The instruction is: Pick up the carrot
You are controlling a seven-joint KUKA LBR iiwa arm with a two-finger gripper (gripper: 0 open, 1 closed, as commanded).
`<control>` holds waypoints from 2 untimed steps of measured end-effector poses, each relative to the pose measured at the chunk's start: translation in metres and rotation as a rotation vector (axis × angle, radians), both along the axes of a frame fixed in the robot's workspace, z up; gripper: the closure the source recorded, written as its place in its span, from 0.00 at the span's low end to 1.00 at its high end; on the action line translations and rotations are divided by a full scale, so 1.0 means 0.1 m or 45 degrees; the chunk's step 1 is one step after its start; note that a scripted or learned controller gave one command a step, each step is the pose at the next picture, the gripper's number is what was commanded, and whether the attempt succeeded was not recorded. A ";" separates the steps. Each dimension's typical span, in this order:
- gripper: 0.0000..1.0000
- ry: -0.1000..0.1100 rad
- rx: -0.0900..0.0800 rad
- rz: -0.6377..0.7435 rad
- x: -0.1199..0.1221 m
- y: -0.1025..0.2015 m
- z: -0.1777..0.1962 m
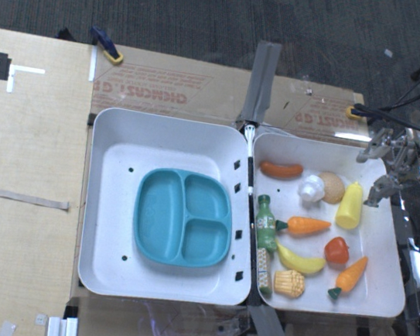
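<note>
My pincer hangs at the two o'clock corner of the right bin; I cannot tell its state. One carrot lies mid-bin, another carrot towards five o'clock, beside the red pepper.

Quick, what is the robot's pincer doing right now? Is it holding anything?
Pincer: above the right bin's far corner; cannot be told whether open or closed. Nothing seen in it.
</note>
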State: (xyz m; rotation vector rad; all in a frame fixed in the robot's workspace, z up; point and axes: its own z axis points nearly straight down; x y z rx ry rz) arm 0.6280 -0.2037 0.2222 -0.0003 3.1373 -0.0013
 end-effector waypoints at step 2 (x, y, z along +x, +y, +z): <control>0.00 0.001 -0.003 0.729 -0.71 -0.12 -1.29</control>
